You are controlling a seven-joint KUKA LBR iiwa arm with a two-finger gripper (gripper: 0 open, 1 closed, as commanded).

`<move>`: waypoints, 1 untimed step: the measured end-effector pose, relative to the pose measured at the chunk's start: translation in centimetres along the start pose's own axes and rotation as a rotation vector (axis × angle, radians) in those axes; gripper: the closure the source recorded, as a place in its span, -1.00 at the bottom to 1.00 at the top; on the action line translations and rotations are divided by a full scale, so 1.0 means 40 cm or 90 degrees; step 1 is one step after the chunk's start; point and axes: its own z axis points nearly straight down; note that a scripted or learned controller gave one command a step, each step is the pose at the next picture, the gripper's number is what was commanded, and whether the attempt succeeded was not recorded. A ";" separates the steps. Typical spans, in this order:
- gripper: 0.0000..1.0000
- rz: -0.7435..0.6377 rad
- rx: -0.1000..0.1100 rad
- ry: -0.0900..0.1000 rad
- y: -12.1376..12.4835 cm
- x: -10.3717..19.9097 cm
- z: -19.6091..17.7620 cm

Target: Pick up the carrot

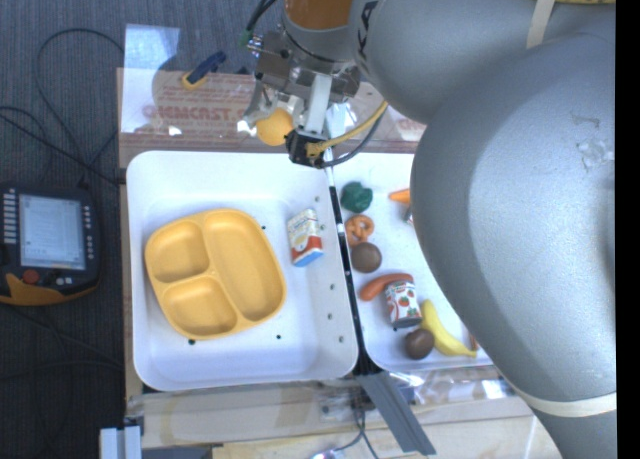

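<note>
An orange pointed tip that looks like the carrot (399, 195) lies at the back of the right bin (372, 352); the arm covers the rest of it. My gripper (284, 129) hangs over the back rim of the left bin (240, 169), well to the left of the carrot. Between its fingers sits a round yellow fruit (271, 128), so it is shut on that.
The left bin holds a yellow divided plate (213, 272) and a small can (305, 237). The right bin has a green piece (355, 195), an orange round piece (360, 228), a brown ball (366, 257), a reddish long piece (372, 288), a red-labelled can (402, 304) and a banana (445, 332).
</note>
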 end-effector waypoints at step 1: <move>1.00 -0.084 0.005 -0.002 -0.221 -0.054 0.170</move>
